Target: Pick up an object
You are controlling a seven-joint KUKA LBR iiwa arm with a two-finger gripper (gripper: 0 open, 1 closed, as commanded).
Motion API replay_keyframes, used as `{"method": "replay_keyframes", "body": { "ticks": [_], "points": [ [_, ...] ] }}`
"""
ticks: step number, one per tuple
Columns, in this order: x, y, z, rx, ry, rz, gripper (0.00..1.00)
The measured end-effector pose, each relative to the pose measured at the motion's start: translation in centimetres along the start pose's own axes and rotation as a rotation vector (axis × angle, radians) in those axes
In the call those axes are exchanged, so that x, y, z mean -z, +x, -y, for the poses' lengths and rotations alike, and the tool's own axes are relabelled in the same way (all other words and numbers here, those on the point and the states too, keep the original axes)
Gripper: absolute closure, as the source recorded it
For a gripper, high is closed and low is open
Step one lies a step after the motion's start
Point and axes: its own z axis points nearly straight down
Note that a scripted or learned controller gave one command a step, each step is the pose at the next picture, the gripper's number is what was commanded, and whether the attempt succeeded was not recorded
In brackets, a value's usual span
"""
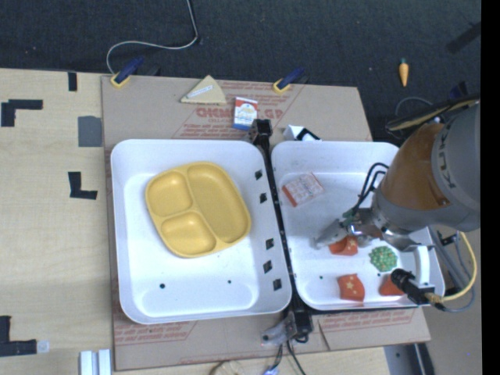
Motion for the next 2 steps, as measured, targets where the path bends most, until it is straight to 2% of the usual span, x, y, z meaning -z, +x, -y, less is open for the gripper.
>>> {"method": "replay_keyframes", "body": {
  "ticks": [1,2],
  "points": [
    [1.0,0.0,0.0,0.000,0.001,0.000,1.00],
    [9.8,8.9,-4.8,0.003,0.008,-0.006,1.00]
  ]
}}
